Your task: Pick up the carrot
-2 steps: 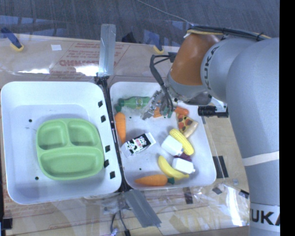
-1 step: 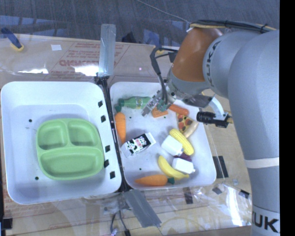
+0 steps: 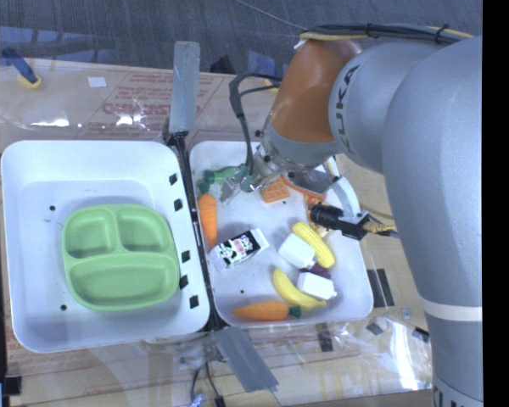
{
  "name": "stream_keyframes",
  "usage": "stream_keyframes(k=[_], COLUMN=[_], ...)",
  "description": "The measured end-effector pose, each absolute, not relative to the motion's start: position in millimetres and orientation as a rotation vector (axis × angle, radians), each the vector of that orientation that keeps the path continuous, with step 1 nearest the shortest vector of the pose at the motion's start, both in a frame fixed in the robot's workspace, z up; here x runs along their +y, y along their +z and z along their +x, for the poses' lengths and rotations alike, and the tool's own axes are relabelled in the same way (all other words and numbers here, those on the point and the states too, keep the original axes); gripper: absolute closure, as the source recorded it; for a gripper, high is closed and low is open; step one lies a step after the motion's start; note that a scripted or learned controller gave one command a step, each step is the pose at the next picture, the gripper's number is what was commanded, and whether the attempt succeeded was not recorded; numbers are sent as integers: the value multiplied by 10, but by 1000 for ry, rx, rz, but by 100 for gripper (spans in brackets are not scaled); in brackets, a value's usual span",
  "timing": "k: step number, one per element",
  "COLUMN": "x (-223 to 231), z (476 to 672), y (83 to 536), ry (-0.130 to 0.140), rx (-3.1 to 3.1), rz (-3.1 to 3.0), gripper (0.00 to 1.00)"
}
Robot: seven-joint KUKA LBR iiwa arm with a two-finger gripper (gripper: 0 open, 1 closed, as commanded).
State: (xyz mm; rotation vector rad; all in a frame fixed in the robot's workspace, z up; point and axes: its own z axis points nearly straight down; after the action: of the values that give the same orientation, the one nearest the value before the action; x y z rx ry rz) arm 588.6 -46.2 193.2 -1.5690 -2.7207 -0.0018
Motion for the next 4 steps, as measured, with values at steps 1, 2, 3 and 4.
stream_keyframes(k=[1,2,3,4], x=[-461,-448,-152,40], z=[5890,5899,4829,5528], y=[2025,2123,1910,2796], ry=[2,4,2,-2], rx=[-2724,-2731,-2983,-3097], rz=[-1560,-1550,-972,-569], gripper=[100,100,100,100])
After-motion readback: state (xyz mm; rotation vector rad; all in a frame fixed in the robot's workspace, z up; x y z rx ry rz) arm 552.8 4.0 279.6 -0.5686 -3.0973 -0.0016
